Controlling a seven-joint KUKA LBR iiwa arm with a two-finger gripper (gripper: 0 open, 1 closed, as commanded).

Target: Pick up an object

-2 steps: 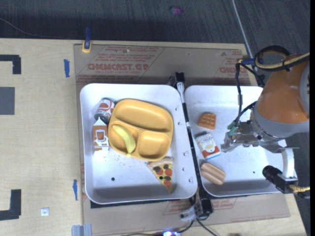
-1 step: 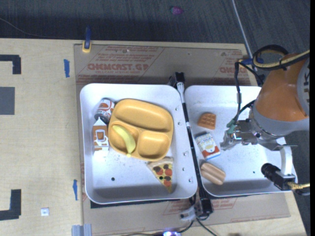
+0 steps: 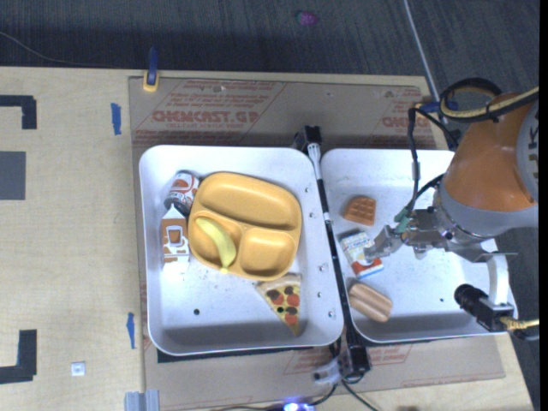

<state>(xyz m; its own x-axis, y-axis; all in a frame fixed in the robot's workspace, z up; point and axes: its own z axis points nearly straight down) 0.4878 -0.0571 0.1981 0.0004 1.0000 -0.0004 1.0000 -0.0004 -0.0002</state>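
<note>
My gripper (image 3: pixel 385 240) hangs over the middle of the right bin (image 3: pixel 428 302), reaching in from the right under the orange band of the arm. Its tip is right beside a small white, red and blue packet (image 3: pixel 358 253) lying on the bin floor; whether they touch is unclear. A brown waffle (image 3: pixel 360 210) lies just beyond the packet towards the back. A hot dog (image 3: pixel 370 301) rests near the front, left of centre. Nothing visibly sits in the gripper.
The left bin (image 3: pixel 156 315) holds a yellow divided plate (image 3: pixel 248 204) with a banana (image 3: pixel 218 241) on it, a soda can (image 3: pixel 181 192), a small orange and white carton (image 3: pixel 174 238) and a pizza slice (image 3: pixel 283 296). A black divider (image 3: pixel 325 229) separates the bins.
</note>
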